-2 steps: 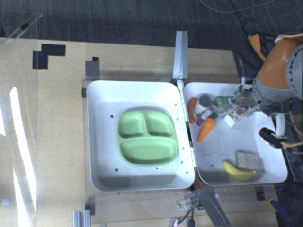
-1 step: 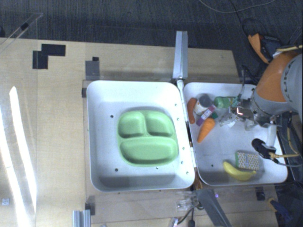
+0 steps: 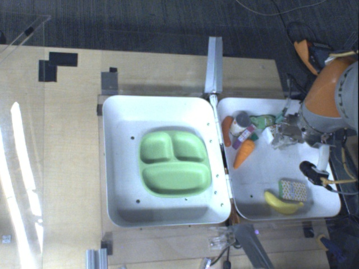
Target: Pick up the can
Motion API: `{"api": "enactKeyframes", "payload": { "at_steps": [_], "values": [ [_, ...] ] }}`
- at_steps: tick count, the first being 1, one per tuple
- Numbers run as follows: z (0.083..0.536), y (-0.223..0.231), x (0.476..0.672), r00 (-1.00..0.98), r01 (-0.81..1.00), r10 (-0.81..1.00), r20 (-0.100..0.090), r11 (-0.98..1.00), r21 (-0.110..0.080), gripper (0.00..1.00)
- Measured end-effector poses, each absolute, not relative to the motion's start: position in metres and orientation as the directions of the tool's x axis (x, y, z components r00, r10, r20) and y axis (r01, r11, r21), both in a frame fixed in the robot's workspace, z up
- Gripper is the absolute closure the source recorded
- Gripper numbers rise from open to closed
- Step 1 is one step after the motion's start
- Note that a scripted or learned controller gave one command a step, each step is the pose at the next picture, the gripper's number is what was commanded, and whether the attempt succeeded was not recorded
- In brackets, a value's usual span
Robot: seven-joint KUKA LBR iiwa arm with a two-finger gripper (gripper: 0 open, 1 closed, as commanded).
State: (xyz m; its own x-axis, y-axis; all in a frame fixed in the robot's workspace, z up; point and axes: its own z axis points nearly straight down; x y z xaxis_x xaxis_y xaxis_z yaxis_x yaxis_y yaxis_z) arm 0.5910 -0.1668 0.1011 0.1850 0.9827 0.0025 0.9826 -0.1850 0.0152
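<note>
Banana and sponge lie nearest, at right bin front. Mid-bin: carrot. Beyond it, can sits at bin's back-left, crowded by small bottle and green item. Gripper hovers low, right of can; cannot tell its opening, nothing visibly held. Advice: shift left, centre over can, descend vertically, avoid neighbours.

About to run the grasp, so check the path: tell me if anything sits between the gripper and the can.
The green bottle lies between the gripper and the can, in the right bin. A small white-and-purple bottle and the carrot crowd the can's near side, so a sideways approach looks blocked; coming from above seems clearer.
</note>
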Motion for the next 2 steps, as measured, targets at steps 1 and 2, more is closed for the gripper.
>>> {"api": "enactKeyframes", "payload": {
  "at_steps": [1,2],
  "values": [
    [0.101,-0.167,0.591,0.184,0.983,0.983,0.002,-0.184,0.015,0.00],
    [0.113,-0.166,0.593,0.178,0.984,0.984,0.002,-0.178,0.020,1.00]
  ]
}}
